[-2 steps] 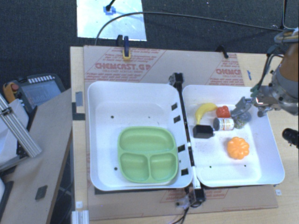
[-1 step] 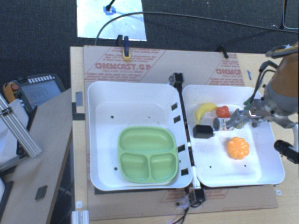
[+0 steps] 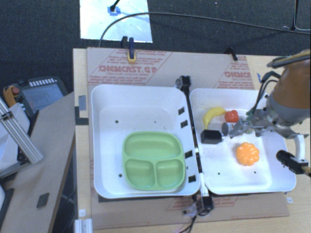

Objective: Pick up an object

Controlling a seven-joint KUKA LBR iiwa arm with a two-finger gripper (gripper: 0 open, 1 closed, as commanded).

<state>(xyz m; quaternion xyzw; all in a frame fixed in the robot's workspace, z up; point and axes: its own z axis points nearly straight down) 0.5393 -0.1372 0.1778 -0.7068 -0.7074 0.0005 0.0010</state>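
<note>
You find the orange pumpkin [image 3: 248, 154] on the right bin [image 3: 272, 178] floor, at five o'clock from the gripper [image 3: 232, 129], apart from its fingers. Whether they stand wide or narrow, you cannot tell. The red piece [image 3: 232, 115] sits at twelve o'clock of them, the yellow banana [image 3: 214, 115] beyond; a black block [image 3: 211, 137] lies at eight o'clock.

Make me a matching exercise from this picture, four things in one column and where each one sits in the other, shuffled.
Things:
1. green divided tray
2. orange pumpkin toy
3. yellow banana
4. black block

Places:
A. right bin, nearest its front
B. left bin, front half
C. right bin, by the divider, just below the banana
D. right bin, toward the back, next to a small red piece

Pairs: 1-B, 2-A, 3-D, 4-C
</note>
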